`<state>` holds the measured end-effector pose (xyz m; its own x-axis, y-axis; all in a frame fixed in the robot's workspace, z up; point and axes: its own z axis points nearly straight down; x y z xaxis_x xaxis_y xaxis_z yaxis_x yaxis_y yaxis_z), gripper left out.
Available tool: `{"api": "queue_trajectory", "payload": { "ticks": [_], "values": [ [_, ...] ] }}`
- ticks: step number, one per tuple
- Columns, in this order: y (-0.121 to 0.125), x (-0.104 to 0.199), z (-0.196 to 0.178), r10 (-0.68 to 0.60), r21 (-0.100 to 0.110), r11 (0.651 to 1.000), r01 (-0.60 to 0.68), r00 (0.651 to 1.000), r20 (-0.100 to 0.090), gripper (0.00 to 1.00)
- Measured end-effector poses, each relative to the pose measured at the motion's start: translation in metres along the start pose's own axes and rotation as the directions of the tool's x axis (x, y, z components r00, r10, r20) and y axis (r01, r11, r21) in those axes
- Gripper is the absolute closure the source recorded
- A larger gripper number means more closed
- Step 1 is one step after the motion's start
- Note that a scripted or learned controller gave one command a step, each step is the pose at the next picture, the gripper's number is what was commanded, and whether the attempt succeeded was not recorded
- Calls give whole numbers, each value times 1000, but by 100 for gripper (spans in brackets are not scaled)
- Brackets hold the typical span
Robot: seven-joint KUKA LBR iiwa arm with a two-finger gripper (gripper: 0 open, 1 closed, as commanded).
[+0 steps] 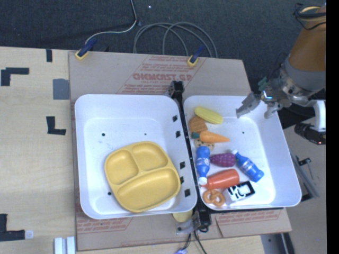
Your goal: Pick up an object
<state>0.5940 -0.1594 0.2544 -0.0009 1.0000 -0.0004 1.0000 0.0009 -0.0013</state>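
Arm enters from right, orange band above wrist. Gripper (260, 108) points down-left, fingers (247, 107) spread apart. Nothing between them.

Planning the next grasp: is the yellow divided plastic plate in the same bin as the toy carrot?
No, the yellow divided plastic plate lies in the left white bin, while the orange toy carrot lies in the right white bin.
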Motion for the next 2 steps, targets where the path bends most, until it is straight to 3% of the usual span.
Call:
{"api": "queue_trajectory", "payload": {
  "ticks": [1,2],
  "values": [
    [21,23,156,0,-8,1000,0,1000,2,0],
    [59,53,170,-1,8,1000,1,1000,1,0]
  ]
}}
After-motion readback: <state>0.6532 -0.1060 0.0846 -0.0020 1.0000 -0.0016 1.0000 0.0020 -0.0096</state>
